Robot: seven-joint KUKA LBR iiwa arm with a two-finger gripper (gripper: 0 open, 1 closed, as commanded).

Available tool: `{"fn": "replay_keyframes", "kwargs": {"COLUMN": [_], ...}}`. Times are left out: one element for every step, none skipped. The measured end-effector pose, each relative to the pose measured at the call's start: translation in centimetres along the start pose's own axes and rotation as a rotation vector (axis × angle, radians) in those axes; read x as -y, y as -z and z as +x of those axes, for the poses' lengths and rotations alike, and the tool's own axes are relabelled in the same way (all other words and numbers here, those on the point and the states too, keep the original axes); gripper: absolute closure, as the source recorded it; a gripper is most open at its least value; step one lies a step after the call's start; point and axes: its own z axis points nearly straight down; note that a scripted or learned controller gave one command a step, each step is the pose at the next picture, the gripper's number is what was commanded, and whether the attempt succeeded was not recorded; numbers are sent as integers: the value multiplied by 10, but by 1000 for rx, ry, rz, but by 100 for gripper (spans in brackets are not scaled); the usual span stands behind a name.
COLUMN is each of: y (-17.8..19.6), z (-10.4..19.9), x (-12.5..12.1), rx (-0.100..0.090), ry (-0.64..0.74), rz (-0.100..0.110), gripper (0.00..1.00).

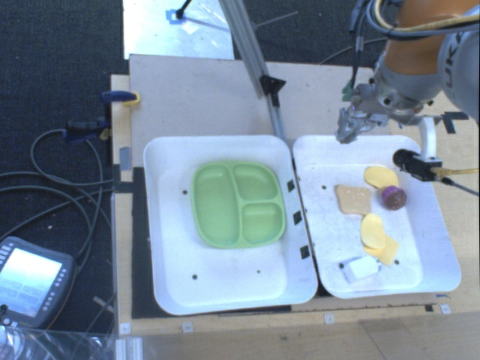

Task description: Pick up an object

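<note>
My gripper (346, 131) hangs over the far left corner of the right bin (427, 276), with nothing seen in it. Loose objects lie on the bin floor nearer the camera and to the right of the gripper: a tan toast slice (353, 199), a yellow chip (381, 176), a purple ball (394, 197), a yellow oval piece (372, 230) overlapping a smaller yellow piece (388, 250), and a white block (361, 268) near the front. The toast is the closest of them to the gripper.
The left bin (169, 268) holds a green divided plate (240, 203). A grey pole (247, 36) slants down to the gap between the bins. Cables and a teach pendant (30, 276) lie off the bench at left.
</note>
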Motion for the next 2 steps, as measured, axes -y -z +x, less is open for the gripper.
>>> {"fn": "replay_keyframes", "kwargs": {"y": [-9, -22], "z": [61, 105], "x": [-2, 10], "rx": [0, 1], "ry": [1, -2], "rz": [0, 2], "gripper": [100, 100]}}
